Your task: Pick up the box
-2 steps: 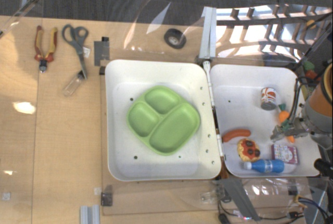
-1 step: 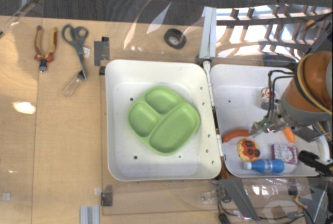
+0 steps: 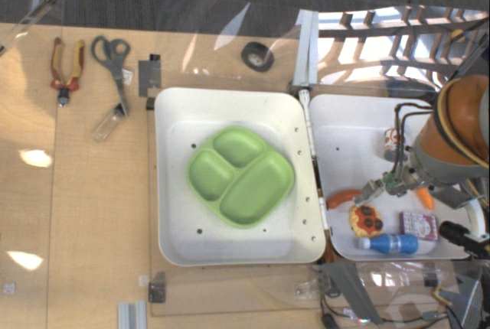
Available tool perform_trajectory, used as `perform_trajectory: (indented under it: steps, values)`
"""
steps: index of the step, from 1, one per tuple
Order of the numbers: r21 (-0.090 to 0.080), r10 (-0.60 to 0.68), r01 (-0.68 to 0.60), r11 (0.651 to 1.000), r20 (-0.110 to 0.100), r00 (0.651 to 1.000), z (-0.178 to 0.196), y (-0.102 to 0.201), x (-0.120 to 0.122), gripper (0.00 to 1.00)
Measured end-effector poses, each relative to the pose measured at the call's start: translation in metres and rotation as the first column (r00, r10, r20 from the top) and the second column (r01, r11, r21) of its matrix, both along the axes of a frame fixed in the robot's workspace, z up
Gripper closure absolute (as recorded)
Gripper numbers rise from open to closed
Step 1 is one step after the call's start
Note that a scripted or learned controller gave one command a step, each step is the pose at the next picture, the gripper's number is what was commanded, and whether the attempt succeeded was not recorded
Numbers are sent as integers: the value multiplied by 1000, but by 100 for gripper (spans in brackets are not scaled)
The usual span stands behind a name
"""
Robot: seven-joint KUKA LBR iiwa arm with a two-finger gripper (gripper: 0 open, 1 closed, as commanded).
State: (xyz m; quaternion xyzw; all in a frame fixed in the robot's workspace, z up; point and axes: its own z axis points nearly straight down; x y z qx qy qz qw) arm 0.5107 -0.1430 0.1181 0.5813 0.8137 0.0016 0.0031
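The gripper (image 3: 392, 184) hangs over the middle of the right bin (image 3: 337, 128), at the end of the arm (image 3: 459, 128) that enters from the view's right. The box (image 3: 419, 226), small and purple-and-white, lies on the bin floor down-view and slightly right of the gripper, near but apart from it. Its long axis runs roughly left to right across the view, about parallel to the bottle (image 3: 390, 245), which lies just beyond it on the side away from the gripper. The box's far edge appears to touch or nearly touch the bottle. Whether the gripper is wide or narrow cannot be told; the mechanism at the tip is too small and cluttered to read, and nothing is visibly held. A round, pizza-like toy (image 3: 366, 219) sits to the left of the box, close below the gripper. An orange carrot-shaped piece (image 3: 343, 199) lies further left, and a small orange item (image 3: 426, 199) sits between gripper and box, to the right. A small cup-like object (image 3: 392, 140) stands up-view of the gripper. The bin floor is smooth, white and flat. Judgement: room around the box is tight on the bottle side, so a closing direction across its short axis risks contact with the bottle. The left bin (image 3: 176, 236) holds a green tray (image 3: 241, 176) and is not involved.
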Motion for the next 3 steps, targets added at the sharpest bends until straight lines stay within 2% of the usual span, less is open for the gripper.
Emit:
perform_trajectory:
  steps: [1, 2, 3]
  values:
    - [-1, -116, 116, 993, 1, 993, 44, -63, -21, 0]
    - [1, -248, 248, 969, 6, 969, -29, -63, -20, 0]
    - [-1, -215, 215, 977, 8, 977, -29, -64, -19, 0]
